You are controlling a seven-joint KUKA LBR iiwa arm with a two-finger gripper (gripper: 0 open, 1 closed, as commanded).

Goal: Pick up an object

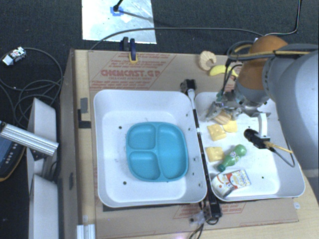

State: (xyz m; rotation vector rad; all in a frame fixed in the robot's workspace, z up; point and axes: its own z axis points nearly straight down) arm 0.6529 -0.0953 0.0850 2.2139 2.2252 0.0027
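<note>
A smooth blue plastic plate with three compartments (157, 151) lies flat in the left shallow white bin (107, 113), well apart from the work. In the right white bin (291, 180), pale yellow cheese-like wedges (216, 132), a glossy green toy bottle (234, 156) and a small printed white carton (232, 179) lie scattered. The grey arm's two-finger gripper (223, 108) sits low at the bin's far corner over a tan piece (223, 118), likely its target; whether it has closed cannot be told.

Single fixed camera above the bench (149, 66), slanted downward, both white bins (107, 103) in frame
</note>
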